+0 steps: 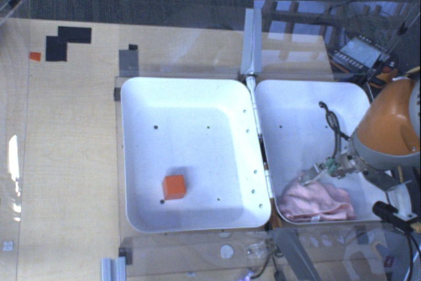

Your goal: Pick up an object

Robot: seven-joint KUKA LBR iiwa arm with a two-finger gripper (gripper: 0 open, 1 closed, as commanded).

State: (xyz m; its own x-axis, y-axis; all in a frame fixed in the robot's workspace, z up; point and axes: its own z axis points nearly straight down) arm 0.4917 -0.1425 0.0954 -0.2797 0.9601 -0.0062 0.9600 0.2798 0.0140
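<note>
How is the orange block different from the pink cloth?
The block is orange with straight edges and corners; the cloth is pale pink, soft and crumpled. The block is smaller; the cloth spreads wider. The block lies alone in the left bin; the cloth lies in the right bin, at its front edge, with the tool just above it. Both rest on a bin floor.

No legible text, seemingly
</note>
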